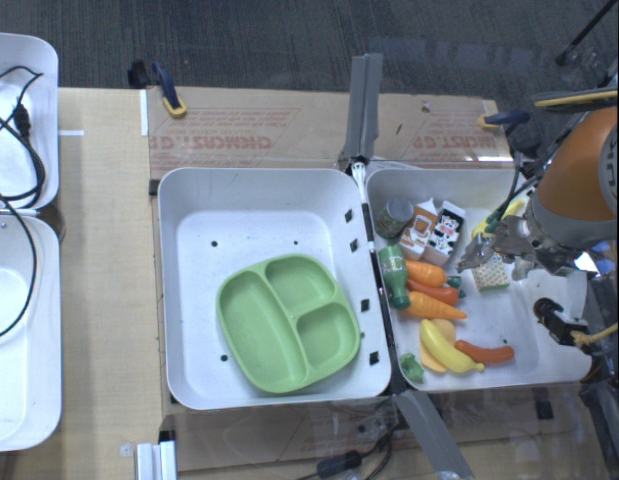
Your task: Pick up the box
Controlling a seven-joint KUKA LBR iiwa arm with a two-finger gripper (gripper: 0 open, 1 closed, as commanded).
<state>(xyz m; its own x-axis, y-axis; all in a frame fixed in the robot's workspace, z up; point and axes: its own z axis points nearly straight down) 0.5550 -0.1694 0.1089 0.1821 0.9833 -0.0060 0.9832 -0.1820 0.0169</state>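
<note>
The gripper hangs low over the right bin; whether it is spread or pressed together cannot be told. The box, orange and white, lies just left of the gripper beside a black-and-white carton. Below-left of the gripper are a green bottle, 2 carrots and a banana. Far left of the gripper, a green tray sits in the left bin.

Grey arm, orange band, seemingly cabled.
</note>
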